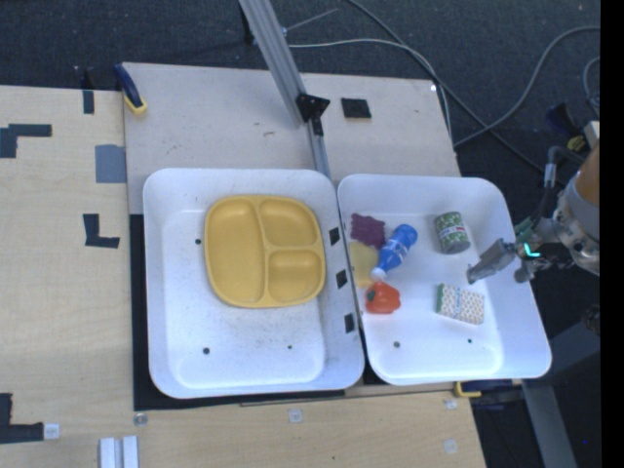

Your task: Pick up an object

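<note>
Looking down on the bench, we see the gripper (490, 260) at the right rim of the right bin (487, 354), reaching in from the right at a slant; we cannot tell how it is set, as the picture is too coarse there, and nothing shows in its grasp. Just below and slightly left of it lies a small checkered block (460, 303), its long axis running roughly left to right with a slight tilt. Up and to the left of the gripper stands a green can (450, 232), its axis near upright. Farther left lies a blue bottle (394, 248), its long axis slanting from upper right to lower left, white cap end pointing down-left. Beyond it, well apart from the gripper, sit a purple piece (368, 229), a yellow piece (363, 259) and a red-orange piece (382, 298). Farthest left, the left bin (175, 349) bears a yellow divided plate (263, 252).
</note>
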Robot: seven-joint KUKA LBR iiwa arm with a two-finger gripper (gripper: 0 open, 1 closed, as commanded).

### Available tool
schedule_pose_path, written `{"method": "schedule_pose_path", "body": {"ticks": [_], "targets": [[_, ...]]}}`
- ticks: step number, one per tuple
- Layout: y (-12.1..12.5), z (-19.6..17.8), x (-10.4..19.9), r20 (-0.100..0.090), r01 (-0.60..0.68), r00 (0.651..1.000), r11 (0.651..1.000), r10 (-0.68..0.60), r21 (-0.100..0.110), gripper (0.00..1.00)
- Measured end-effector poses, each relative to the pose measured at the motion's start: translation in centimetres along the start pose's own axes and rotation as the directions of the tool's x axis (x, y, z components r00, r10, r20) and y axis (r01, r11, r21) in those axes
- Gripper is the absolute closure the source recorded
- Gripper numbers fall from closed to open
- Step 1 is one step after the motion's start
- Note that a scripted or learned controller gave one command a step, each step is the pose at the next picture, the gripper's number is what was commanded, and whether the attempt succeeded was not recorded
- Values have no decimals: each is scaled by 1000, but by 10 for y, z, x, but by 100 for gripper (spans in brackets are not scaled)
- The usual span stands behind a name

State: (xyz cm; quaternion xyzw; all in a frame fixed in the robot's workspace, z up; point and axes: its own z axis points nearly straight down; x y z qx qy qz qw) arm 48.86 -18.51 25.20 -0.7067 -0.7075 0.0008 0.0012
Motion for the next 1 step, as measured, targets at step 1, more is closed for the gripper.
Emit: {"method": "schedule_pose_path", "body": {"ticks": [1], "targets": [[0,0,0,0,0,1000,1000,0,-1,0]]}}
